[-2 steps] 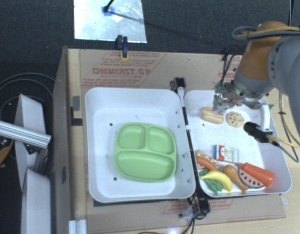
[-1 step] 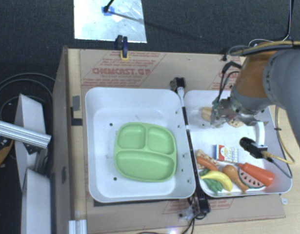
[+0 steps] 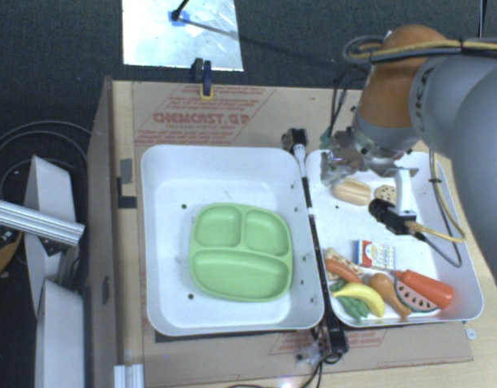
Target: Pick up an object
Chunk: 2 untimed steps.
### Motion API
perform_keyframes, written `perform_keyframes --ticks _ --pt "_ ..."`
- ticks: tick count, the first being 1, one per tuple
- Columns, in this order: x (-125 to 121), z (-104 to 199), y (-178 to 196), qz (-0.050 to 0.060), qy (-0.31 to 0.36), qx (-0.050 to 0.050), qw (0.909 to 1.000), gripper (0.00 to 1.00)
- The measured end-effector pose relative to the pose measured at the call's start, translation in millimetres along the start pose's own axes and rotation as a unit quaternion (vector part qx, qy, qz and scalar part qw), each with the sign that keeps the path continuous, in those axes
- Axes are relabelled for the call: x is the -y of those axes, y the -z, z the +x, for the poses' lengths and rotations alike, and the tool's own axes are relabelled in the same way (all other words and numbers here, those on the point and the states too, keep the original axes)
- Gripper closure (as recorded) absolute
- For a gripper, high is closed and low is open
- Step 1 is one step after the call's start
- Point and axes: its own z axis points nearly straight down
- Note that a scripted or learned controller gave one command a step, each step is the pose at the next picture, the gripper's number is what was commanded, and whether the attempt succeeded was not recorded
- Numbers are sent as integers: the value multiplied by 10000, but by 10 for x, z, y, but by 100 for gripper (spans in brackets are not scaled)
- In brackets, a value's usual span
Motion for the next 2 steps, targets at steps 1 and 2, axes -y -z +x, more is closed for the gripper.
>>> perform_keyframes --ticks 1,2 --pt "301 -432 -45 51 -76 25 10000 100" --pt "172 -957 -595 60 -80 30 9999 100"
